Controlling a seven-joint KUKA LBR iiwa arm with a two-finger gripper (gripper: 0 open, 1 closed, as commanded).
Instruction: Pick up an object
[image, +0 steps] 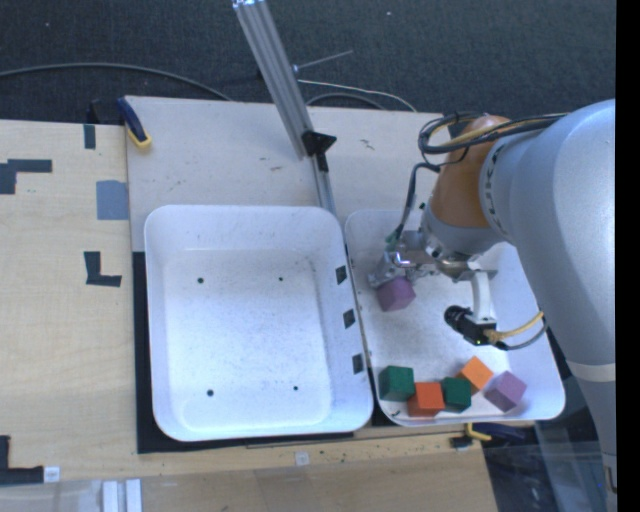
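Two bins sit side by side on the bench (220, 150), the left bin (165, 300) beside the right bin (535, 300), their inner walls touching. The arm (560, 200) reaches in from the right over the right bin, its gripper (392, 270) just above a block (396, 294) near that bin's left wall. Along the near wall lie five more blocks (closely clustered): one (397, 382) leftmost, then one (428, 398), one (457, 393), one (478, 373) and one (505, 391) rightmost.

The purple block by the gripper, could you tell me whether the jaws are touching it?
Cannot tell. In the camera view the gripper sits directly against the purple block in the right bin, but neither contact nor gap shows plainly.
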